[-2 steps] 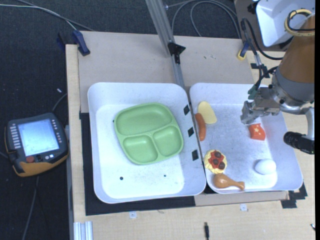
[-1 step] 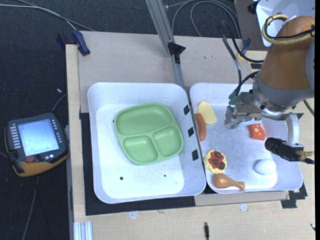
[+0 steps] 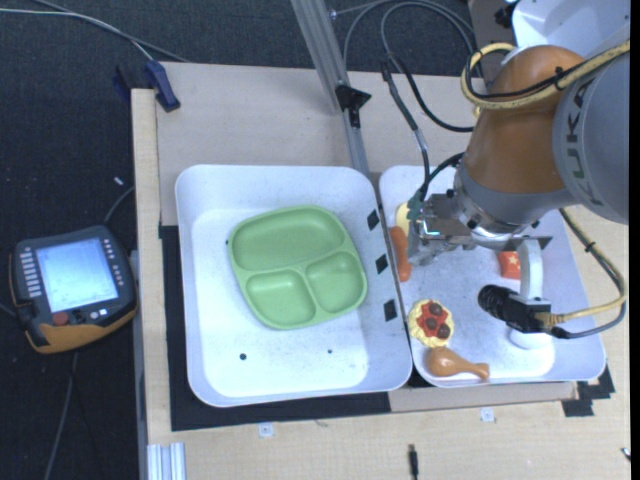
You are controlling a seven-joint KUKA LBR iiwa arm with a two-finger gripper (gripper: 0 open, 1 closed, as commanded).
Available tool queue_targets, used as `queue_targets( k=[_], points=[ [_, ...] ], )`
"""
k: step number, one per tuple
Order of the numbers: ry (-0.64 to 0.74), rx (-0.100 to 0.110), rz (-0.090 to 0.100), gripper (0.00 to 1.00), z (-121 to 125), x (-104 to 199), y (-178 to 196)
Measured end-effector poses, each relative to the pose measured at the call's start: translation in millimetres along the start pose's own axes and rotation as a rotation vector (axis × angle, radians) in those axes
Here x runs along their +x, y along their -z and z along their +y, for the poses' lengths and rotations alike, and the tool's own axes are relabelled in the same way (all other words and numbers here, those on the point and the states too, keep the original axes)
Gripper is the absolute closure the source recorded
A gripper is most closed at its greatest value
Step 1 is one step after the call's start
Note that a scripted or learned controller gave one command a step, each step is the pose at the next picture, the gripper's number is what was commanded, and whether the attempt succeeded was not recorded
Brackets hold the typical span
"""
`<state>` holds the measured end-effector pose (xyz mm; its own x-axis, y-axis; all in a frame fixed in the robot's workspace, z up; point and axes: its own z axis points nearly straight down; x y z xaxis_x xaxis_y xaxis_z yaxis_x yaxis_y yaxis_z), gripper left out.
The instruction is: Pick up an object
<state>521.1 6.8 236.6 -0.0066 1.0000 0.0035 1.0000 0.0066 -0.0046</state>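
Camera view, items listed from the near edge of the bench upward.

Toy drumstick (image 3: 455, 366): tan, lying in the near left corner of the right bin (image 3: 570, 363); loose, well placed for a pick.

Round yellow toy with red spots (image 3: 432, 322): just above the drumstick, against the bin's left wall.

Orange carrot-like piece (image 3: 401, 253): lengthwise along the same wall, beside the gripper.

Small red-orange block (image 3: 510, 263): mid-bin, partly under the arm.

Gripper (image 3: 432, 236): low over the upper left part of the right bin, wrist bulk above it. Whether the fingers are spread or pressed together cannot be told; nothing shows between them, so no object appears held. Its position suggests an attempt on the carrot piece or a yellow item half hidden beside it.

Green divided plate (image 3: 298, 266): centre of the left bin (image 3: 200, 298), away from the arm.
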Motion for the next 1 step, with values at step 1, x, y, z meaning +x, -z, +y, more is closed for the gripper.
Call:
queue_targets(
  k=[1],
  points=[
    [0.0, -0.005, -0.001, 1.0, 3.0, 51.5, 3.4]
  ],
)
